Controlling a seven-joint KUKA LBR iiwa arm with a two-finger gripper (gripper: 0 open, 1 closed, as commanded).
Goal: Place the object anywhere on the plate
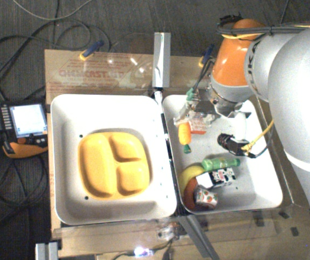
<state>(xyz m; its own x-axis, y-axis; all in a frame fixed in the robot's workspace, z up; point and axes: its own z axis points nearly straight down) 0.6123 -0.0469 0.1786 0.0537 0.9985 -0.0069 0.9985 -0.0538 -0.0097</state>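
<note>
The gripper (197, 108) is seen low over the right bin (263, 191) — finger spread cannot be told. A carrot (184, 134) lies just below-left of it; the yellow plate (115, 163) sits well left, in the left bin (63, 145).

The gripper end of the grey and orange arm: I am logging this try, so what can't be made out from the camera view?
- Gripper: the arm's orange wrist covers it from above, so its finger state is hidden.
- Small orange carrot-shaped toy: contact with the gripper is too small to judge.
- Round yellow object in the right white bin: partly covered by a red-and-white packet.
</note>
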